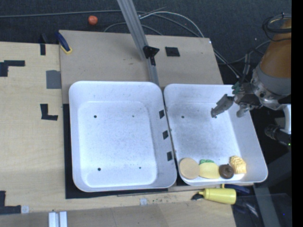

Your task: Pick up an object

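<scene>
- Seeing the pincer (230,106) spread open, nothing in it, over the upper right of the right bin (199,126).
- Candidates sit bunched along that bin's lower edge: tan disc (189,168), yellow piece (209,170), dark ring (227,171), ridged yellow block (237,164).
- We judge all light, rigid, toy-like.
- We'd take the block across its sides; it's outermost. The flat disc looks hard to pinch.

The light is soft and even — no strong glare. The two white bins (118,91) look bright, with thin dark shadows under their rims. Everything looks a bit grainy and blurry
</scene>
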Tool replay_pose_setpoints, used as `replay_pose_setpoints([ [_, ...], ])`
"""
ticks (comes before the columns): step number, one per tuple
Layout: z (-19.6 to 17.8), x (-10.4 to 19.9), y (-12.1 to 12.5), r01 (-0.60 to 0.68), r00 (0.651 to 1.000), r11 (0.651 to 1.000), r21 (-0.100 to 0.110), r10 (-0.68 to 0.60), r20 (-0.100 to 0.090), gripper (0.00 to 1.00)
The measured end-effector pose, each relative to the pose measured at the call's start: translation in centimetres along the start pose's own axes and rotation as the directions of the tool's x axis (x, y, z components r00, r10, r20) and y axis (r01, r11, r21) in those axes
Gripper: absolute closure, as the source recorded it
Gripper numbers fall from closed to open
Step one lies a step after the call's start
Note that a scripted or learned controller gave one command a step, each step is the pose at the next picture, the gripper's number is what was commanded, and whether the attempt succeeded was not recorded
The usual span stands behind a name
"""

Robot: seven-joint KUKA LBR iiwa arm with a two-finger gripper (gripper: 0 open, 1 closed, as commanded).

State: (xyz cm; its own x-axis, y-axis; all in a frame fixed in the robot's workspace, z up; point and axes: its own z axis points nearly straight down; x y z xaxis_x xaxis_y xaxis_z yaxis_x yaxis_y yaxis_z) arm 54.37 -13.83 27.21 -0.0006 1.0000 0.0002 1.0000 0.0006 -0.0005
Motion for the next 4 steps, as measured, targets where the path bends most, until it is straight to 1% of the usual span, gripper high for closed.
replay_pose_setpoints([
  [1, -1.0, 0.0, 0.0, 0.001, 1.0, 1.0, 0.0, -0.001, 0.0, 1.0],
  [2, 18.3, 1.1, -3.5, -0.001, 1.0, 1.0, 0.0, 0.001, 0.0, 1.0],
  [3, 18.1, 0.4, -3.6, -0.028, 1.0, 1.0, -0.005, 0.028, -0.001, 1.0],
  [4, 8.5, 3.3, 3.4, 0.003, 1.0, 1.0, -0.007, -0.003, 0.0, 1.0],
])
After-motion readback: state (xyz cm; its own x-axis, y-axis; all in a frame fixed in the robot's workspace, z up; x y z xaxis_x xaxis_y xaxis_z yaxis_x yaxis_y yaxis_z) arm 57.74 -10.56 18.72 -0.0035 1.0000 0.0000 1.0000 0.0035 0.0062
